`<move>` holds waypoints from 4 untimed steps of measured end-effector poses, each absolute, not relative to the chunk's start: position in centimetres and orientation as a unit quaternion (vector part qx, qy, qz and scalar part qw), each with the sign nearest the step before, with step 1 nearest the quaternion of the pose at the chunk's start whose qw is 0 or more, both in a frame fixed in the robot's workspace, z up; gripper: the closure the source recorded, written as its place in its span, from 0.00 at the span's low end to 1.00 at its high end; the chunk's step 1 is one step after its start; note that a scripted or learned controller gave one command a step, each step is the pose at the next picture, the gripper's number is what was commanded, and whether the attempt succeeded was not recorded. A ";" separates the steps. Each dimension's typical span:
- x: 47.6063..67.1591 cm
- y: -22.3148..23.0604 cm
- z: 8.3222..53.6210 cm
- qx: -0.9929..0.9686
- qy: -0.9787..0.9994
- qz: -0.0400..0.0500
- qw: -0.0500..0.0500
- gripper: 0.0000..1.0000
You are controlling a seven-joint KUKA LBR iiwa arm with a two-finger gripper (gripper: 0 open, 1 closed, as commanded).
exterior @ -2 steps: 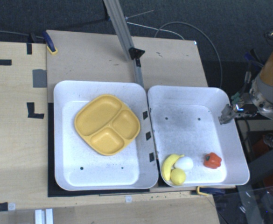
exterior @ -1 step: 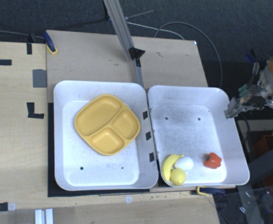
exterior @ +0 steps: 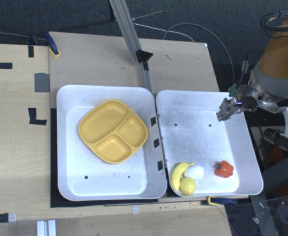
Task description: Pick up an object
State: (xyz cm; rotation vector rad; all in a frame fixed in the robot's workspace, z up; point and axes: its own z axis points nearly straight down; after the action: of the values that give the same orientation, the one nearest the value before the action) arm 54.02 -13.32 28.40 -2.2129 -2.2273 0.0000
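Camera view: tool small and dark, arm cut off at right.

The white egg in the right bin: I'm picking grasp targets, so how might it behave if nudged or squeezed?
The white egg looks smooth and rounded, so it may slip and roll. It touches the banana and the lemon, which would probably shift too.

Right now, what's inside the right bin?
In the right bin, along its near edge: a banana, a white egg and a lemon bunched together, and a red pepper apart. Their undersides are hidden.
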 end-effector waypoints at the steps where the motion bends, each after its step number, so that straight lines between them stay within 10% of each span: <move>1: 56.3 -8.2 26.3 -0.705 -0.709 0.001 0.001 1.00; 4: 64.5 6.9 24.3 -0.705 -0.710 -0.001 0.000 1.00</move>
State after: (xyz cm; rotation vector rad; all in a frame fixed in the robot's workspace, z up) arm 64.53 6.94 24.26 -2.2134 -2.2288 -0.0020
